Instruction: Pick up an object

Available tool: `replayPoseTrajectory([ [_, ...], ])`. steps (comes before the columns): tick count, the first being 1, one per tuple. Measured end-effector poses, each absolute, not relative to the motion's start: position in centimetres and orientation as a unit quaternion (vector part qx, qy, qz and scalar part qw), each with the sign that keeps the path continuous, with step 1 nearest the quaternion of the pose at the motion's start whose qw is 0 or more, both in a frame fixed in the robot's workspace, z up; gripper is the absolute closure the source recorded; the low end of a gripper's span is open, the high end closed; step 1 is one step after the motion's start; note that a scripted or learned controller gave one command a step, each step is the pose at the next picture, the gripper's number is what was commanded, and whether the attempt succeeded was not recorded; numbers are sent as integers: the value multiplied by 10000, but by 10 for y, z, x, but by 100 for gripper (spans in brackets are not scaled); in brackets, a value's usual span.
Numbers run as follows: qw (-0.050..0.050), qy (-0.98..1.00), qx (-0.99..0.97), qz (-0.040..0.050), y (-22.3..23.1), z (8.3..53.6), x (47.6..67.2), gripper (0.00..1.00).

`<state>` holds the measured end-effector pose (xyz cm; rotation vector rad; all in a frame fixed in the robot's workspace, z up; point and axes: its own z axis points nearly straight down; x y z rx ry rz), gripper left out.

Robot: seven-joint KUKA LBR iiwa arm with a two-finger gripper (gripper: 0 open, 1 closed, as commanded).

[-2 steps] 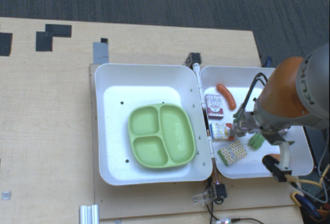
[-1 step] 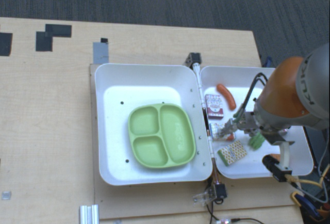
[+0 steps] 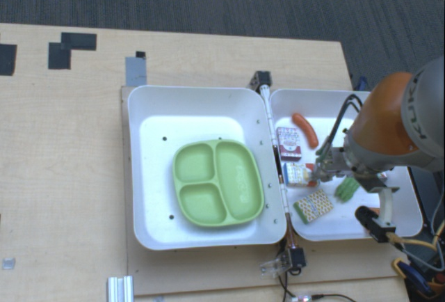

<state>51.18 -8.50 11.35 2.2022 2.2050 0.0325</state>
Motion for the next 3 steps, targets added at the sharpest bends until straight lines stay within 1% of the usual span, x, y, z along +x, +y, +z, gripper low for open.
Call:
replayPoseTrajectory([
  [1, 123, 7077, 7064, 103, -85, 113, 512, 0],
  [2, 39, 7076, 7066, 30, -88, 87, 489, 0],
  [3, 66, 7077, 7065, 49, -88, 98, 492, 100],
])
